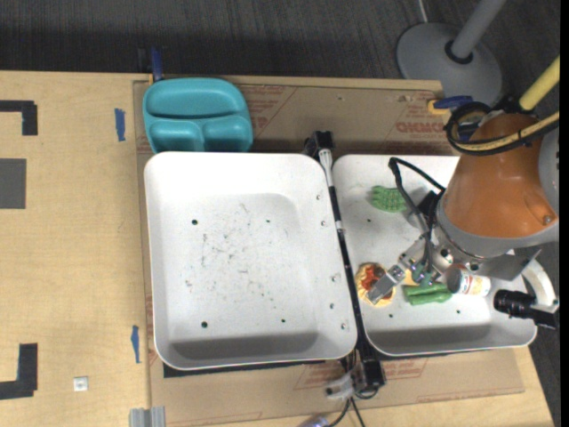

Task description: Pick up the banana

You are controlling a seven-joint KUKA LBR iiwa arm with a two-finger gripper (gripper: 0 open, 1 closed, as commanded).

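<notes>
Cardboard-covered tabletop (71, 265) carrying two white bins, left bin (244, 256), right bin (444, 336), one teal tray (197, 114) at upper centre, gripper (397, 278) lowered in right bin, jaw state cannot be told, one yellow banana (370, 280) beside it, two green items, one bottle (471, 285).

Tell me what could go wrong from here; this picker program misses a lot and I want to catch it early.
1. The gripper sits low in the right bin amid a tight cluster: a yellow-and-red item, a green piece and a small bottle. It may take the wrong one.
2. The arm covers much of that bin, so the grasp is hard to confirm.
</notes>
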